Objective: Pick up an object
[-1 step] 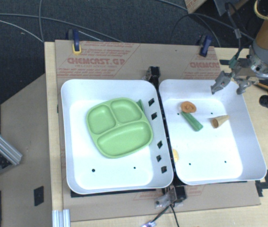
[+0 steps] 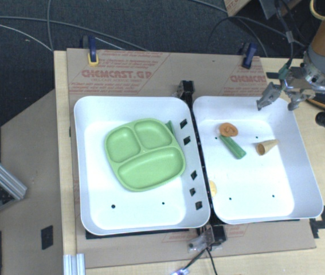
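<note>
Gripper [image 2: 279,97]: hanging over right bin's [image 2: 300,171] far edge, fingers spread wide, gripping nothing
Carrot [image 2: 231,140]: lying mid-bin beside cone [image 2: 266,146]
Green plate [image 2: 145,153]: sitting in left bin [image 2: 93,199]

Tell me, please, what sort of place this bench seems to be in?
Probably a robotics lab or test cell: two white bins clamped to a board, a robot gripper above them, toy food and a green plate as props, loose cables behind.
</note>
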Action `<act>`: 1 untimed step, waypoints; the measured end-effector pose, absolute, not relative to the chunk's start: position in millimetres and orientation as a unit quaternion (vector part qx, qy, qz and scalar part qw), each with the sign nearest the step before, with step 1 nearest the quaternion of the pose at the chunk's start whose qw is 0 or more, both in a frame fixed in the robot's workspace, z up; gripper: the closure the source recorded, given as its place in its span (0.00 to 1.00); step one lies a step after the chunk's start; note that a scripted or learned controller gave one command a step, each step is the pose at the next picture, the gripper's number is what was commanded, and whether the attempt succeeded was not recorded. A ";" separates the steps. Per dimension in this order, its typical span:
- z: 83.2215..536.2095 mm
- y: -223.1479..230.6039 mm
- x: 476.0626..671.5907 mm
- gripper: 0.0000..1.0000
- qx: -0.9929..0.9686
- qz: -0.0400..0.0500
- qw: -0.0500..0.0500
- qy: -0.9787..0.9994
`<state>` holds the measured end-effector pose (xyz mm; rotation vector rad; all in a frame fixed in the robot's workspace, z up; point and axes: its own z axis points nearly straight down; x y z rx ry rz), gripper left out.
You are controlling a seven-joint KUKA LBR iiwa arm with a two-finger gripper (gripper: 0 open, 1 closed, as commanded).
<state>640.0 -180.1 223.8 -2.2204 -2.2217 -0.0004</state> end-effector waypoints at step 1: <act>181.9 -179.6 639.2 0.00 -0.707 0.001 0.002 -0.707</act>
